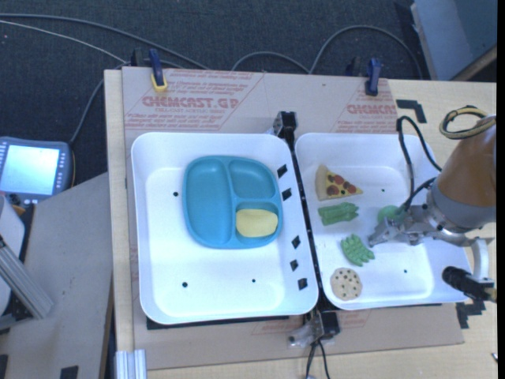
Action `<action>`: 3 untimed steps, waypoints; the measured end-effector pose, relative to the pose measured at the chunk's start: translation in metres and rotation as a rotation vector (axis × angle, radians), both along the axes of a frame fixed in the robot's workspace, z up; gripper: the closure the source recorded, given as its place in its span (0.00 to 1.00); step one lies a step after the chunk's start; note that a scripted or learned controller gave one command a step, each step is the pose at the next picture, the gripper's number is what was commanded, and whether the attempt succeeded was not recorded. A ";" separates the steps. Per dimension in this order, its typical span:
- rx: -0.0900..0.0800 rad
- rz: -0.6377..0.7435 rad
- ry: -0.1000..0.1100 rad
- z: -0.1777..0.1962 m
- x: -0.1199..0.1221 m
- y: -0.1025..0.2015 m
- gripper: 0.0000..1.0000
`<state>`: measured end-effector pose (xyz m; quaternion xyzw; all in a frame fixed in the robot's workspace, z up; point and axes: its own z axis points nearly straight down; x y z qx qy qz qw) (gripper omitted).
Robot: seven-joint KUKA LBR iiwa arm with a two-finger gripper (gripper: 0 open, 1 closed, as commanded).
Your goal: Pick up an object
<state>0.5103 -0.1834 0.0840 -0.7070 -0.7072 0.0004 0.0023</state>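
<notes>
Right white bin [410, 287], green leafy toy [357, 249] just left of tool [384, 234]

Gripper [384, 232] low in the right bin [410, 287], beside a green toy [357, 249] (leafy).

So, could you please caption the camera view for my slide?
Gripper low in the right bin among toy foods; blue tray with yellow piece in the left bin.

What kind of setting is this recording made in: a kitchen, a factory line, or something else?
Most likely a robotics lab bench. Two shallow white bins sit on a board held by blue clamps, toy food such as a pizza slice lies in the right bin, and a teach pendant rests at left.
</notes>
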 end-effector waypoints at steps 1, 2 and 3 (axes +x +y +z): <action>-0.001 0.000 -0.004 0.012 0.001 0.000 1.00; -0.005 0.001 -0.010 0.067 0.011 -0.006 1.00; -0.004 0.002 -0.010 0.115 0.020 -0.003 1.00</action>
